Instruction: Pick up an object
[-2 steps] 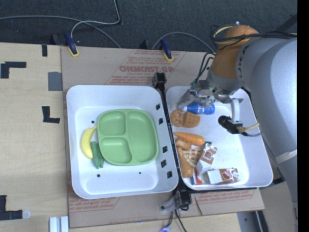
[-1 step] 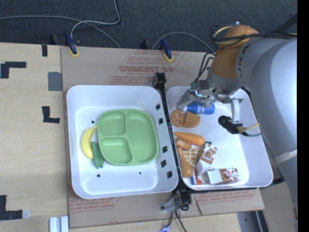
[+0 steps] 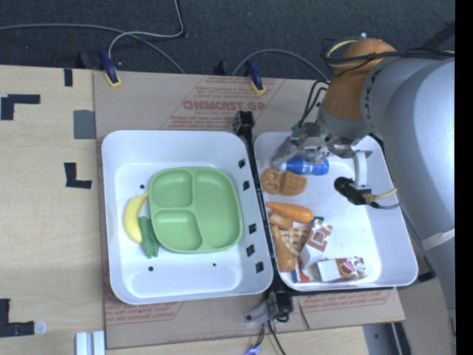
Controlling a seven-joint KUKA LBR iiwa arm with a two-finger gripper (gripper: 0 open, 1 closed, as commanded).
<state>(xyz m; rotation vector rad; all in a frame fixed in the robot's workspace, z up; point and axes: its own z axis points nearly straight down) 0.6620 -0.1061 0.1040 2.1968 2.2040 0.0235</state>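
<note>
One pale wooden worktop [image 3: 44, 220], with black tape marks at left and a brown cardboard sheet [image 3: 207, 102] printed in red beneath the bins. One big grey arm [image 3: 421, 139], smooth and rounded, entering from the right, orange band [image 3: 353, 80] above the wrist. Two shallow white plastic bins side by side: left bin [image 3: 126, 272], right bin [image 3: 392, 250], meeting along a black clipped seam.

In the left bin, one light green plastic plate [image 3: 196, 209], rounded square, split into three compartments. Just left of it, one yellow banana [image 3: 133, 218], curved and smooth, and one dark green slim vegetable-shaped piece [image 3: 148, 237], lying against the plate's near left edge.

In the right bin, far side, one tool [image 3: 303, 152], grey metal, low over the things; cannot tell how far open, nor whether anything sits in its grasp. Right at the tool, one blue bottle-like item [image 3: 310, 167] with a white end, lying flat. Touching it on the near left, one brown waffled pastry-like piece [image 3: 284, 183]. Nearer, one orange carrot-shaped piece [image 3: 290, 212], long and glossy. Below that, one tan bread-like stick [image 3: 284, 248] beside one small printed white-and-brown packet [image 3: 316, 237]. Nearest of all, one brown-and-white carton [image 3: 338, 269] lying on its side near the bin's near wall.

Several thin cables [image 3: 148, 32] trailing over the dark floor at the far side, with two blue-and-yellow clamps [image 3: 111, 70] on the cardboard's far edge.
</note>
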